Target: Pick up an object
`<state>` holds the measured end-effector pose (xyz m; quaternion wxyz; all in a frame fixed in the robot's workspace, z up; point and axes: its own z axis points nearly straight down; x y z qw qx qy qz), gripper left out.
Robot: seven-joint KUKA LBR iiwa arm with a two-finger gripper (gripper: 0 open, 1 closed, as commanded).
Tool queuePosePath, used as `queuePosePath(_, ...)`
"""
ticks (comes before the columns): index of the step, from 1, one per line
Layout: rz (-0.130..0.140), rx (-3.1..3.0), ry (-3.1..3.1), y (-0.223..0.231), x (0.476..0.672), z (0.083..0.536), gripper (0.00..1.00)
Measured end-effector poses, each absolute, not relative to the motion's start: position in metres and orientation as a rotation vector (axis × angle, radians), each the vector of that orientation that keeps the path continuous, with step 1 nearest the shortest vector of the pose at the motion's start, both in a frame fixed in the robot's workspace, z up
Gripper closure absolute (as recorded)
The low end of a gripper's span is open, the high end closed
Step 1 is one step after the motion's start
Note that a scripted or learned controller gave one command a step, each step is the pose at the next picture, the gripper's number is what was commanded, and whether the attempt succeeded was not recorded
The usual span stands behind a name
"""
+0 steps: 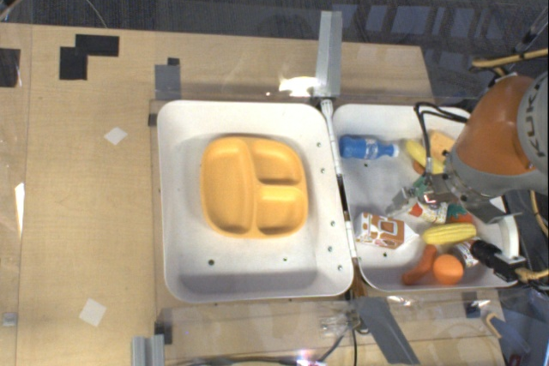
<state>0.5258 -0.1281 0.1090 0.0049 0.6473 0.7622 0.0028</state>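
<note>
We find no legible brand on any item; the arm's (506, 133) grey casing shows part of a dark letter at the view's right edge, too cropped to read, and the small carton (380, 230) carries a red-and-white printed pattern whose wording is too small to make out. The left bin (171, 184) is smooth white plastic with rounded corners and holds a yellow divided plate (254, 184), matte, rounded-square, with one long compartment and two smaller ones. The right bin (377, 270) holds the pickable items: a blue plastic bottle (367, 148) lying on its side near the far wall, its pale cap pointing right; a yellow banana-shaped piece (415, 153) just beyond it, partly under the arm; the carton lying flat near the dividing wall; a yellow corn cob (449, 233) with a ribbed surface lying crosswise; an orange ball-shaped fruit (448, 269) near the front wall; and a red-orange carrot-like piece (419, 272) touching that fruit on its left. The gripper (431, 200) hangs low in the right bin, between the carton and the corn cob, just above the cob's left end. Metallic and red parts cluster there, and we cannot tell how far the claw stands open, nor whether it has hold of anything. The bench (77, 227) is pale wood-grain board with black tape marks (88, 52) at the far left.
</note>
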Motion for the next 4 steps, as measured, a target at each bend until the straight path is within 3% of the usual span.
queuePosePath(1,0.019,1.73,2.577,-0.097,0.56,0.1,0.0)
queuePosePath(2,0.003,1.786,2.571,-0.165,0.574,0.109,0.0)
queuePosePath(3,0.025,1.858,2.489,-0.096,0.591,0.1,0.0)
queuePosePath(4,0.022,1.853,2.493,-0.174,0.625,0.1,0.0)
